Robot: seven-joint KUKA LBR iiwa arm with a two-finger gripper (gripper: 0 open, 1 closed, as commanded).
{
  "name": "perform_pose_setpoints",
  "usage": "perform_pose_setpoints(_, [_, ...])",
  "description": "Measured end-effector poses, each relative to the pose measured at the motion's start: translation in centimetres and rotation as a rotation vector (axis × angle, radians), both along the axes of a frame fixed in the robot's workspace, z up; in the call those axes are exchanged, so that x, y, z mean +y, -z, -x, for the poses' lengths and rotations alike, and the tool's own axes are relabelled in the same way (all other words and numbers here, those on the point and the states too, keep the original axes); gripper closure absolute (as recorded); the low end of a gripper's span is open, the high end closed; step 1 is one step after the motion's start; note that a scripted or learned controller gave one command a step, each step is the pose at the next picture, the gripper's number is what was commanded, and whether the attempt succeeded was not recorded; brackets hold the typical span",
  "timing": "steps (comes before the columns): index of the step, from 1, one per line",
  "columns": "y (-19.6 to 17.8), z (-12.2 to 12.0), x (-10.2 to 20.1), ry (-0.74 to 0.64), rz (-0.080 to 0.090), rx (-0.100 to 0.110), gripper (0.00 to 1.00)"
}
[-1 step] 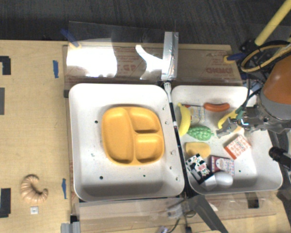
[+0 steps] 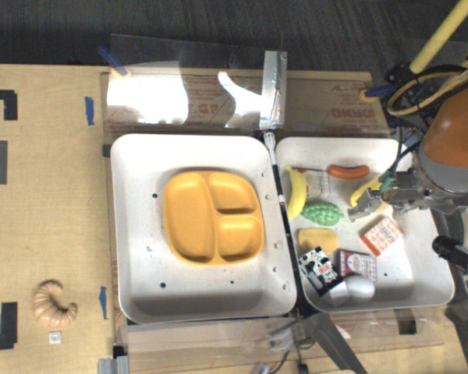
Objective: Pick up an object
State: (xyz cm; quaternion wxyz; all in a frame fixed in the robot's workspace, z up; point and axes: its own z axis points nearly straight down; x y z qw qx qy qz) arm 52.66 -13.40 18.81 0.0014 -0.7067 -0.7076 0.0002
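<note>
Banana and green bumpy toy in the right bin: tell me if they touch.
Cannot tell. In the camera view the banana and green bumpy toy meet edge to edge.

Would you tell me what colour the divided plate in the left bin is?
The divided plate is yellow-orange, seen clearly in the camera view.

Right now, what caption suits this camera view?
Robot gripper poised over a toy-filled bin, beside a bin holding a yellow tray.

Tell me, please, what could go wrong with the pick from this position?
The right bin is crowded: the banana, green toy and yellow block lie close together, so a grasp may push neighbours or catch two items. The gripper is low beside a red-and-white packet, a flat thing that may slip.
</note>
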Motion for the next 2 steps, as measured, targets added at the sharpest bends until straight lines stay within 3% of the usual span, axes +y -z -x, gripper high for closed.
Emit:
perform_pose_setpoints(1, [-7.9,0.2,3.7,0.026,0.001,-0.009,0.0])
perform_pose_setpoints(2, [0.2,-1.8,-2.8,0.38,0.002,0.004,0.0])
